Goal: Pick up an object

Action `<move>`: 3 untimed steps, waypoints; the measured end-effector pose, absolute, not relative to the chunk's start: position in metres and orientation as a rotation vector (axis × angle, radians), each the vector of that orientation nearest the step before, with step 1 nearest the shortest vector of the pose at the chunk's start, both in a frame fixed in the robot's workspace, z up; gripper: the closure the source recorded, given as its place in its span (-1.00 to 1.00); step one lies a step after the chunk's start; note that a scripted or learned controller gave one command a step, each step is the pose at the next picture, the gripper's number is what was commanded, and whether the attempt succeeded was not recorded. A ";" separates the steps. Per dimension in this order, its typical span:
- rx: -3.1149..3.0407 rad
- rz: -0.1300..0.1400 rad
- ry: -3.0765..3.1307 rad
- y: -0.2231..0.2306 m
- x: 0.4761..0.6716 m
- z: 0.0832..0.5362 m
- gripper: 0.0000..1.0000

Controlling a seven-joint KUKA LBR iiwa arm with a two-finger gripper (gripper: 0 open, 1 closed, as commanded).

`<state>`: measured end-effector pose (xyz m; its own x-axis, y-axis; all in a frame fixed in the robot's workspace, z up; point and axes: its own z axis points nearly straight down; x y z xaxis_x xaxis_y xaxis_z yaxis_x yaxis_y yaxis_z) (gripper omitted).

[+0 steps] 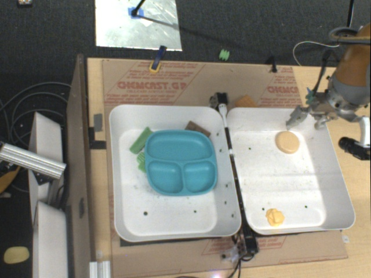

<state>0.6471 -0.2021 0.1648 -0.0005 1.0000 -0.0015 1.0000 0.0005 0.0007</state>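
In the right bin point(324, 184) a round tan object point(287, 142) lies near the far side. A small yellow lump point(275, 216) rests near the front wall. My gripper point(308, 119) hangs at the bin's far right corner, just behind and to the right of the tan object. Its fingers point(295, 117) are spread open with nothing between them. The grey arm with its orange band point(352, 68) comes in from the right.
The left bin point(124, 207) holds a blue divided plate point(179, 162), a green piece point(140, 141) at the plate's left edge and a brown piece point(198, 128) behind it. A black strip point(227, 143) runs between the bins. Cables lie left of the bench.
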 end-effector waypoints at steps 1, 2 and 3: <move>2.223 -0.004 2.225 -0.206 0.644 0.080 -1.00; 2.212 0.006 2.220 -0.207 0.648 0.098 1.00; 2.207 0.005 2.231 -0.118 0.649 0.086 1.00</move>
